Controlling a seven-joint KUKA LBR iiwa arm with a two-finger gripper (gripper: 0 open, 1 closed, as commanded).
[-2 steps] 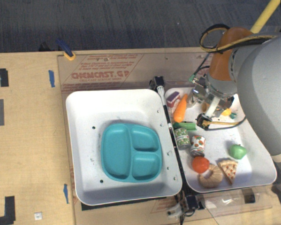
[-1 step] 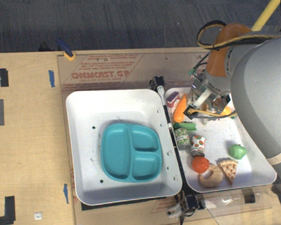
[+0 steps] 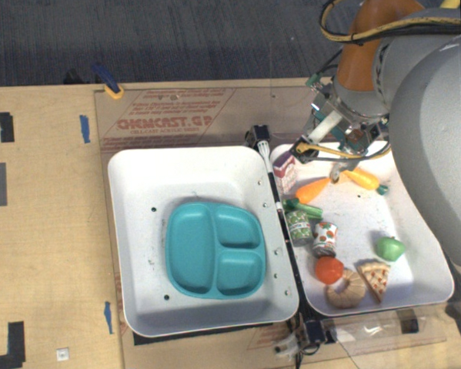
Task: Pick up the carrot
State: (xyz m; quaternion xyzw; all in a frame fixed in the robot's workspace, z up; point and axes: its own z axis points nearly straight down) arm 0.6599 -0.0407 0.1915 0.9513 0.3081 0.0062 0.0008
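1. Risk: the carrot (image 3: 314, 189) lies in the right bin (image 3: 428, 281), close beside a small carton (image 3: 284, 169) and near a yellow-orange vegetable (image 3: 363, 179); a descent slightly off could nudge it aside or close on the neighbour.
2. Pose: the arm (image 3: 377, 33) reaches in from the right, its gripper (image 3: 334, 173) poised just above the carrot's thick end; I cannot tell its opening, and nothing visibly sits in it.

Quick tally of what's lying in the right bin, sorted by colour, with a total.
Orange: 2, the carrot and a yellow-orange piece
Green: 3, a green pear-like fruit, a green can, a green vegetable
Red: 1, a tomato
Tan: 2, a pizza slice, a bread piece
Mixed print: 2, a small carton, a small can
Total: 10
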